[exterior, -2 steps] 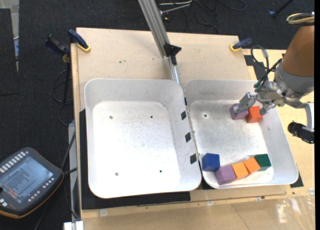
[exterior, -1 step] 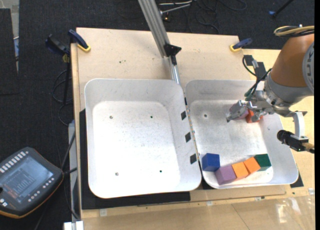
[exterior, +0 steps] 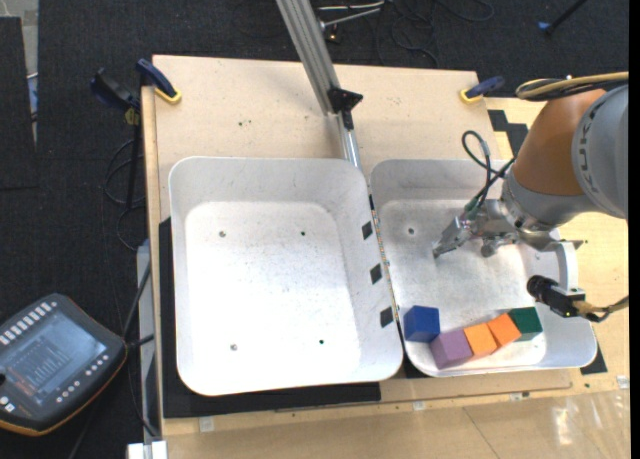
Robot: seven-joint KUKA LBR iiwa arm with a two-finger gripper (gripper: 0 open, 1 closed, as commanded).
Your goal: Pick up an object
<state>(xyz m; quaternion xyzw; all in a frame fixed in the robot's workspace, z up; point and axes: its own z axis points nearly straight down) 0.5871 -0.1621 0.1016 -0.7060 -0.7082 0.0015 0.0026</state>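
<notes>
Reaching in from the right, the grey arm (exterior: 590,157) with its orange band hangs its gripper (exterior: 452,239) over the middle of the right bin (exterior: 420,187), fingers aimed leftward toward the divider between the two bins. The fingers (exterior: 445,244) look slightly spread with nothing between them, though they are small and dark against the white floor, so the gap is hard to judge.

Four blocks sit at the near edge of the right bin, well apart from the gripper. Together they form a row whose long axis runs from lower left to upper right, rising toward the bin's right rim. The blue cube (exterior: 421,323) stands at the left end, a little detached from the others. Next comes the purple block (exterior: 451,347), touching the orange block (exterior: 482,336), which in turn touches the green block (exterior: 520,324) at the right end.

The left bin (exterior: 200,197) lies beside it on the bench (exterior: 250,107). A handheld control pendant (exterior: 50,357) rests on the floor at lower left.
</notes>
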